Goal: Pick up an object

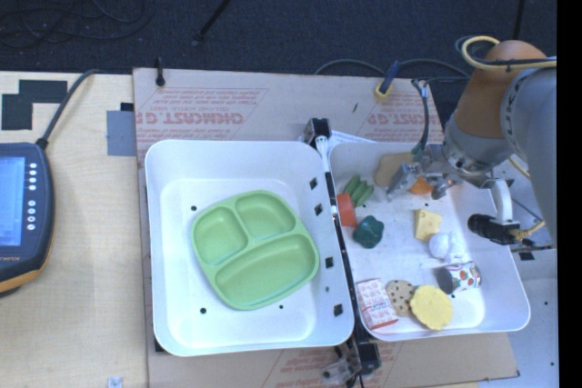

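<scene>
While the arm reaches in from the right, the gripper (419,180) sits low in the right bin (509,315), its fingers narrowly set around a small orange piece (420,187). Just left lie green beans (357,190) and a dark green toy (368,233). A green divided plate (255,248) fills the left bin (173,304).

Small items lie scattered across the right bin (509,309): an orange piece (420,187) by the gripper (416,180), a dark green object (368,232), a yellow cheese wedge (427,223), a cookie (399,292) and a yellow disc (431,307) near the front wall.
</scene>
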Motion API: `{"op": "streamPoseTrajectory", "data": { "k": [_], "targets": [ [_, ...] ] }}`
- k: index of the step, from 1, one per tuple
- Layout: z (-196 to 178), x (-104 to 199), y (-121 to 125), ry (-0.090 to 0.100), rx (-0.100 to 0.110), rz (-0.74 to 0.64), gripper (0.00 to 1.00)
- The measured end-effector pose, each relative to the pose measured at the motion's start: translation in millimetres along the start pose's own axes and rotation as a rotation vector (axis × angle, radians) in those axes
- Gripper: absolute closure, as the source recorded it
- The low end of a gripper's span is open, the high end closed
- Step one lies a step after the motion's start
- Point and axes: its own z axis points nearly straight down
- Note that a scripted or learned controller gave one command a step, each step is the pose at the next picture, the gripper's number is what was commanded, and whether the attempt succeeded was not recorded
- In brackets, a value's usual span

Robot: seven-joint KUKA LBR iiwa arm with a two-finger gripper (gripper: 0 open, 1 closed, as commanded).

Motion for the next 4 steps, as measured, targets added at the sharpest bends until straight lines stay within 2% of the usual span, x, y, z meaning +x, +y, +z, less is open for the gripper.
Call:
{"op": "streamPoseTrajectory", "data": {
  "k": [1, 2, 3, 4],
  "targets": [
    [-9, 26, 4, -0.003, -0.009, 0.003, 0.0],
    [-71, -17, 4, -0.007, -0.013, 0.006, 0.0],
    [-14, 8, 3, -0.002, -0.004, 0.005, 0.0],
    [-34, -18, 4, -0.005, -0.01, 0.005, 0.0]
  ]
}}
